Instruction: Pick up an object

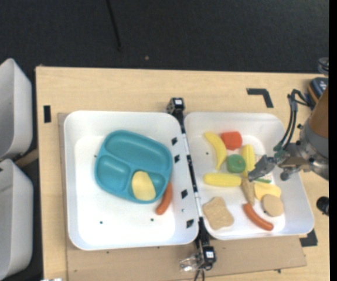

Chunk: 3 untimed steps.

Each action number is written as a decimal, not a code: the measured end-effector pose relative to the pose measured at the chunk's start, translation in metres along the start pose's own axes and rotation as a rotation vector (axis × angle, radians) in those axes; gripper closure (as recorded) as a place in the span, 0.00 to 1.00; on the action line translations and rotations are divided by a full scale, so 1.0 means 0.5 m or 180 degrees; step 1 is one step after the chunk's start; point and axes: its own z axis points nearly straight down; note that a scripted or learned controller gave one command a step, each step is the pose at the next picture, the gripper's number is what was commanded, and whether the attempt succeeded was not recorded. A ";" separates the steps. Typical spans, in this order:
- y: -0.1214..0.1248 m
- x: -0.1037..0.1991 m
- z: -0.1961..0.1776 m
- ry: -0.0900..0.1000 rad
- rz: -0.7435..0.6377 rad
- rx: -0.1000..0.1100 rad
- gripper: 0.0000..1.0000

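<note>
Reaching in from the right, the claw (264, 167) hung low over the right bin (291, 218), its grey fingers angled down and to the left; whether they were spread or pressed together I could not tell, and nothing showed between them. Toy food lay packed beneath and around it. Just left of the claw sat a green ball (235, 163), with a corn cob (248, 155) touching it on the upper right. Above these lay a red pepper (231, 139), and to its left a curved banana (217, 148). A second yellow piece (222, 180) lay flat below the green ball, near the claw's tip. Right under the claw were a tan stick (248, 191) and a yellow wedge (268, 189), with a round bun (272, 205) just below them. A red sausage (257, 217) lay slanted near the bin's front edge, and a slice of bread (218, 212) rested at the front left corner. The left bin (86, 227), well apart from the claw, held a blue divided plate (124, 157) carrying a yellow lemon-like piece (143, 186) in its lower compartment, and an orange sausage (164, 201) lay just beside the plate's right rim. Both bins stood side by side on the wooden desk (109, 89).
</note>
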 end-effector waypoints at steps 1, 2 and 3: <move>0.003 0.000 -0.008 -0.0007 -0.0008 -0.0026 0.00; 0.011 -0.017 0.087 -0.0006 0.0001 -0.0012 0.00; 0.002 -0.031 0.180 -0.0005 0.0003 -0.0010 0.00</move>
